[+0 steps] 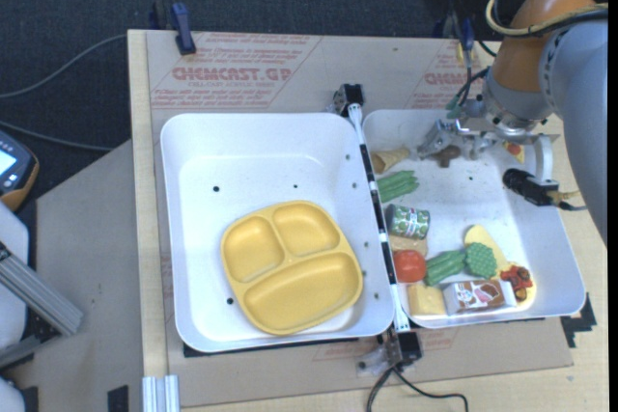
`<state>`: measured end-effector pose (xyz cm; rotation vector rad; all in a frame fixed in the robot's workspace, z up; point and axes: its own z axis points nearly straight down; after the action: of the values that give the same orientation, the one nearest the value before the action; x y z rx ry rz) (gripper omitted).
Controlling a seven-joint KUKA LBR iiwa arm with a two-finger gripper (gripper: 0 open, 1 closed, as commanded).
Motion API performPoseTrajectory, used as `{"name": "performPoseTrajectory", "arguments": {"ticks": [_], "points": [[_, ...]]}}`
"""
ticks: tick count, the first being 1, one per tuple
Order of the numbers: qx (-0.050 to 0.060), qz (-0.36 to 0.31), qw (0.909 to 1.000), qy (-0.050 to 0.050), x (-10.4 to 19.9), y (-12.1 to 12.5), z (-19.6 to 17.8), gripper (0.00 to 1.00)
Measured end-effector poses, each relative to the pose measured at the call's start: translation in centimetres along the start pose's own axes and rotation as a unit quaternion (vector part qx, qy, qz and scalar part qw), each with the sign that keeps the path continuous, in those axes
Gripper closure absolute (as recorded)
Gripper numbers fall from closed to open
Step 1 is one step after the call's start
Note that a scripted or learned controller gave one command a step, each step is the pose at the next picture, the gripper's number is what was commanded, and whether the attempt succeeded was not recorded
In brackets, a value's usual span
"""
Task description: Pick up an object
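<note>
My gripper (pixel 439 148) hangs low over the far part of the right bin (pixel 541 236), near its back wall. Nothing can be seen held in it. Close to its left lies a small tan piece (pixel 391 157), and just below that a bunch of green beans (pixel 398 183). Further toward the front are a green can (pixel 409 223), a red tomato (pixel 409 265), a green pickle (pixel 444 265), a bumpy green piece (pixel 480 259), a yellow block (pixel 427 300) and a white and red box (pixel 478 295).
The left bin (pixel 193 159) holds a yellow divided plate (pixel 292 265). A black part (pixel 526 183) juts out beside the arm's wrist over the right bin. Red berries (pixel 517 277) lie in the right bin's front right corner. The grey arm (pixel 579 82) covers the right bin's far right side.
</note>
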<state>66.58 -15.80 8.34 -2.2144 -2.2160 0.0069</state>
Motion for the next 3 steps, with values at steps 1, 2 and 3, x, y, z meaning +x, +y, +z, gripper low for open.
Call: {"name": "performPoseTrajectory", "arguments": {"ticks": [1, 2, 3], "points": [[-0.008, 0.002, 1.0000, -0.004, -6.1, 0.1, -4.4, 0.00], [-0.001, 0.000, 1.0000, 0.000, -0.5, -8.4, -5.3, 0.00], [0.001, 0.005, 1.0000, 0.000, -5.1, -19.1, 0.4, 0.00]]}}
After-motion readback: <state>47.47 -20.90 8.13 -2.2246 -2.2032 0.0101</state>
